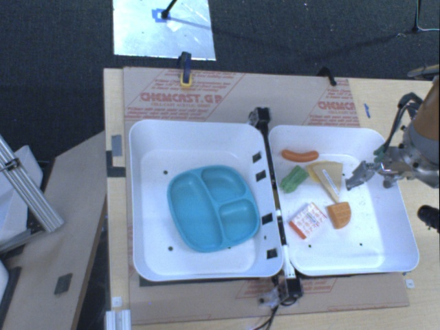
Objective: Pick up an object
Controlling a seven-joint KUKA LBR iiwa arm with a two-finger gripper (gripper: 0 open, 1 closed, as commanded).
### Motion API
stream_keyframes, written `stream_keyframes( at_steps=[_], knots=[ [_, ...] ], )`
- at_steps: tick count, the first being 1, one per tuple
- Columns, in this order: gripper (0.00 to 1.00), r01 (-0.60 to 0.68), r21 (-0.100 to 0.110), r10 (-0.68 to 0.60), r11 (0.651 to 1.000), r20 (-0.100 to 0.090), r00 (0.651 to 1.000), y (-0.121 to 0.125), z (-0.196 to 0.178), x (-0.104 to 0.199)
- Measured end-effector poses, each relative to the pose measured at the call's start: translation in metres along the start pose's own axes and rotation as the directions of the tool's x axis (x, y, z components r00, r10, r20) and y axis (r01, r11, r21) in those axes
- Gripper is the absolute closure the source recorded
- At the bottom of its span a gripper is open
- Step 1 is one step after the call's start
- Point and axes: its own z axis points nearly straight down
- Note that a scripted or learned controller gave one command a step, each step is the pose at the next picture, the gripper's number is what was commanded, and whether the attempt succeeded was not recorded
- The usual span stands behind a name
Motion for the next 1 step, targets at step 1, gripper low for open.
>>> stream_keyframes(
  at_steps=[1],
  knots=[
    [0.0,0.003,-0.011,-0.003,1.0,0.002,1.0,0.0028,-0.0061,0.0003]
  ],
)
